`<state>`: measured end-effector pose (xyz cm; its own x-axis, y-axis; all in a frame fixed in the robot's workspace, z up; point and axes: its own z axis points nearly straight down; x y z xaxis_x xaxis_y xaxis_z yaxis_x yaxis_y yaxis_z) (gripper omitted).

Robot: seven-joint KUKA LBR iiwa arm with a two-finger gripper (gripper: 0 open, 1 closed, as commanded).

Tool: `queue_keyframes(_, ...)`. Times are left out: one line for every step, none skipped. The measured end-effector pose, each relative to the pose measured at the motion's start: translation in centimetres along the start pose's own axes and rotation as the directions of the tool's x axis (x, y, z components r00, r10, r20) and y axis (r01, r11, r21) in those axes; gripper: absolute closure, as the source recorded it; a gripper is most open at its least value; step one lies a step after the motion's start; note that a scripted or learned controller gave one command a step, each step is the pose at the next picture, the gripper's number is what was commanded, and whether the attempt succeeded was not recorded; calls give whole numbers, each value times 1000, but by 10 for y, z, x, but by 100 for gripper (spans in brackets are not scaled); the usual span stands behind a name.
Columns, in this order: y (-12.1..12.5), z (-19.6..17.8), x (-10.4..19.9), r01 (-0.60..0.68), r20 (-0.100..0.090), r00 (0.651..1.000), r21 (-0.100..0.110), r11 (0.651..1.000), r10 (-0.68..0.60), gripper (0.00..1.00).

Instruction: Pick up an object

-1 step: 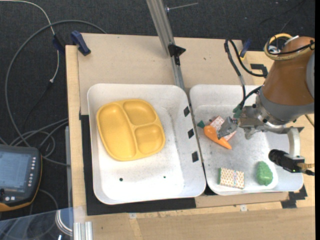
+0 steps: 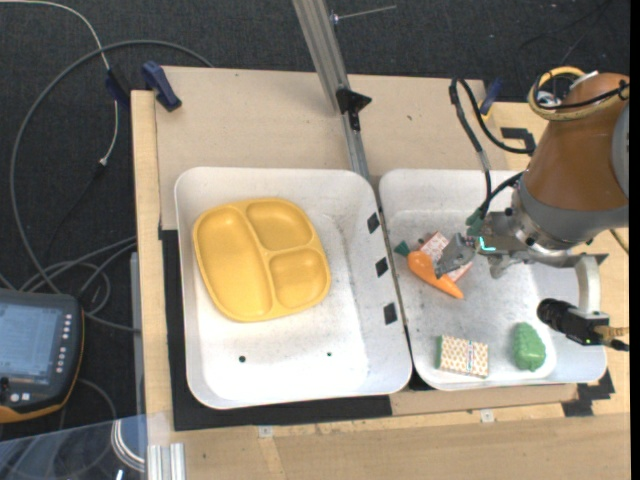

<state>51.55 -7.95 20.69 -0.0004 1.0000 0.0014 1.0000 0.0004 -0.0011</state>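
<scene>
Gripper low in the right bin, beside the carrot

Nearest, a patterned packet (image 2: 463, 356) and green lump (image 2: 529, 348) lie in the right bin (image 2: 500, 190). Farther in, the gripper (image 2: 458, 261) reaches the orange carrot (image 2: 436, 275); whether its fingers grip it I cannot tell. Left bin (image 2: 270, 373): yellow plate (image 2: 262, 258).

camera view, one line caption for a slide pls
Gripper low over an orange carrot in the right bin; yellow divided plate in the left.
</scene>
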Motion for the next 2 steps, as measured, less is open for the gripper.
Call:
queue_keyframes(-10, 49, -2, -1, -1, 1000, 7, 1000, 1, 0)
queue_keyframes(-9, 111, -3, 0, -1, 1000, 8, 1000, 0, 0)
